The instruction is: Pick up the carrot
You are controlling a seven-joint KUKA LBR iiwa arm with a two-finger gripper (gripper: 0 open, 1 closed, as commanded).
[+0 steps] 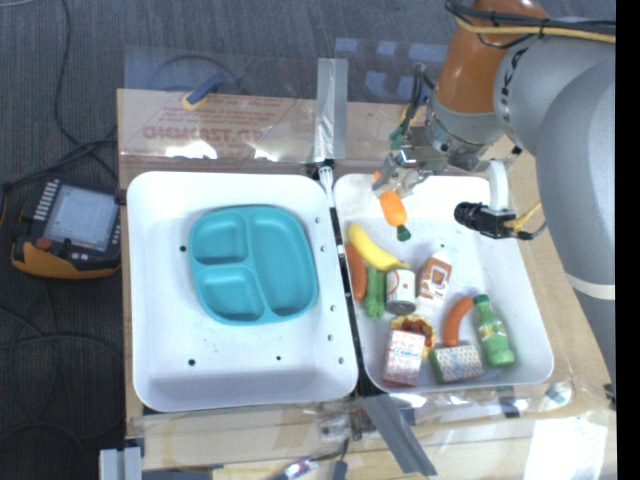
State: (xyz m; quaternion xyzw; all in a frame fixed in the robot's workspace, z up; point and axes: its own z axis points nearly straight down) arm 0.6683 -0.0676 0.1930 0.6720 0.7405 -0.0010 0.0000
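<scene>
Claw (400, 180) low over carrot (393, 209)

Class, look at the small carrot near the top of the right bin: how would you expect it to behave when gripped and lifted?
The carrot looks like a small toy, so probably stiff and light. Its tapered, rounded body may slip between fingers or roll if nudged. It hangs just below the end effector, apparently pinched at its top, so it might swing or drop.

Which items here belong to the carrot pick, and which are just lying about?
Job: carrot, hanging below the gripper; right bin.
Lying about: teal divided plate, banana, green bottle, small can, sausage, handheld pendant.
</scene>
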